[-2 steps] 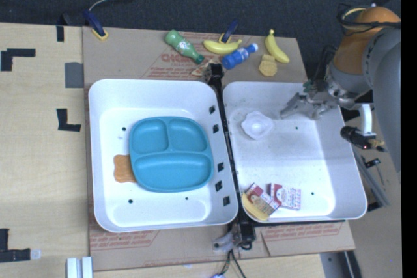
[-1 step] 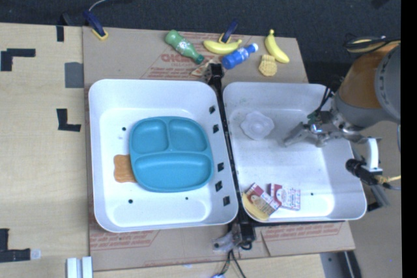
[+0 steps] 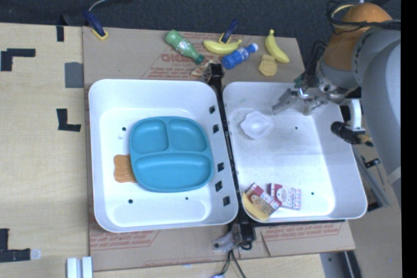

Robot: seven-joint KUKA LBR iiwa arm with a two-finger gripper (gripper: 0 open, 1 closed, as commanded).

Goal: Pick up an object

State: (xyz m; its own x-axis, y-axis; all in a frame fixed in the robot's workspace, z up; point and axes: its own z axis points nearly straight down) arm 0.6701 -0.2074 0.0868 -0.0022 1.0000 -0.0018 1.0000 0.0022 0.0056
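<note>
My gripper (image 3: 291, 109) hangs over the back of the right bin (image 3: 339, 205), fingers spread open with nothing between them. A clear plastic cup (image 3: 255, 125) lies on the bin floor just left of and below the gripper, apart from it. A red and white snack packet (image 3: 281, 196) and a round yellow item (image 3: 258, 205) sit at the bin's front left corner. The left bin (image 3: 104, 140) holds a blue divided plate (image 3: 171, 153) with an orange piece (image 3: 122, 168) tucked at its left edge.
Behind the bins on the cardboard lie a green bottle (image 3: 182, 46), a banana (image 3: 221, 46), a blue bottle (image 3: 239, 56), a second banana (image 3: 277, 49) and a yellow chunk (image 3: 268, 66). The arm (image 3: 378, 62) fills the right side.
</note>
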